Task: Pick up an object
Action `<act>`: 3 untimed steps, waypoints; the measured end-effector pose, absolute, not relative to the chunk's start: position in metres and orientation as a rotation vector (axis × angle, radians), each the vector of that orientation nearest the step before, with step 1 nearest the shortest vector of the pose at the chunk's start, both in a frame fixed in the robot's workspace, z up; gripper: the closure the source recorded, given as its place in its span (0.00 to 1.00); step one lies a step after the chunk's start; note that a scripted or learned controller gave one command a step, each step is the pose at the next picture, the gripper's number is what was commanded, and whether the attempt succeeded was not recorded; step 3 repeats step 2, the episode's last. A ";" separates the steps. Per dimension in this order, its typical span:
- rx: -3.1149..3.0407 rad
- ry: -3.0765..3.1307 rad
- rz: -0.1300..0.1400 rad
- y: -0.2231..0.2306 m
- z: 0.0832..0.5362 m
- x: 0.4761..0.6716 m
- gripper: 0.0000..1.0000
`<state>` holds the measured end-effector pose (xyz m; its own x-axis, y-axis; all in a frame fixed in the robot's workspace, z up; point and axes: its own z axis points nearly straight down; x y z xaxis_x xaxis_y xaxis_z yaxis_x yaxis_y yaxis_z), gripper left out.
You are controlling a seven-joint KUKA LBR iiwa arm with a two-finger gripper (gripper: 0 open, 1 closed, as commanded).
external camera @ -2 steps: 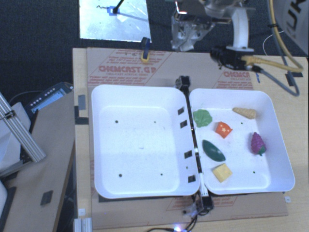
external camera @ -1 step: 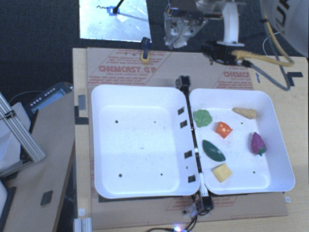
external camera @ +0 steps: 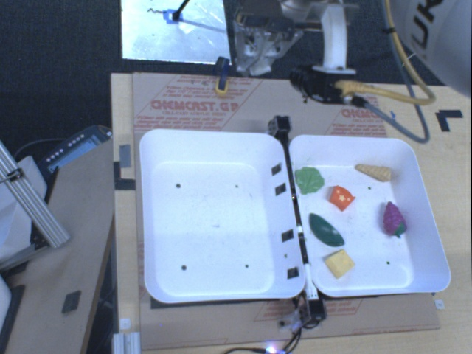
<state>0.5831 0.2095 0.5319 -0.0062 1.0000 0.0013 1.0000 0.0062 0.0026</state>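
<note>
Well, right bin (external camera: 424,220) w/ five toys incl. green leaf (external camera: 309,180), all well below gripper (external camera: 254,63); can't tell finger state.

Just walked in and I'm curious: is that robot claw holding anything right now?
Gripper: raised above the bench behind the bins, well away from the toys; whether it is open or shut cannot be told.

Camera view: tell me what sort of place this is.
Probably a robotics lab bench for pick-up trials: two white bins side by side, toy food like a purple grape bunch, and a gripper hanging above.
</note>
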 end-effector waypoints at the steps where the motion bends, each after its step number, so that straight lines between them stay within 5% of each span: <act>1: 2.215 2.229 0.002 0.236 0.531 0.566 1.00; 2: 2.221 2.223 -0.003 0.234 0.484 0.566 1.00; 3: 2.221 2.223 -0.003 0.234 0.484 0.566 1.00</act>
